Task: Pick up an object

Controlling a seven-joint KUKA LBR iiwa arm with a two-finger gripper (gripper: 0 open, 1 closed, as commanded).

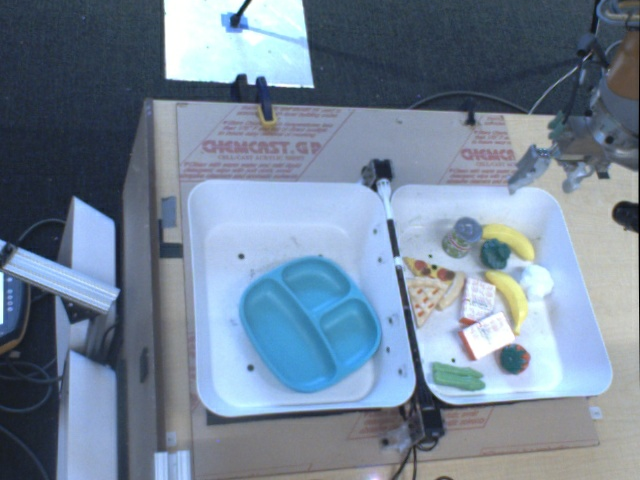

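My gripper (553, 169) hangs above the far right corner of the right bin (585, 308), its two fingers spread apart with nothing between them. Below it in that bin lie a small tin can (462, 236), two bananas (509, 240) (510, 298), a dark green vegetable (495, 255), a white ball (537, 281), pizza slices (432, 286), a white-and-red carton (477, 299), an orange box (487, 335), a green pod (458, 375) and a strawberry-like piece (515, 359). All of them rest apart from the gripper.
The left bin (215, 268) holds a blue divided plate (310, 322). A black clamp (379, 174) sits at the far end of the seam between the bins. Cables run across the bench behind the right bin.
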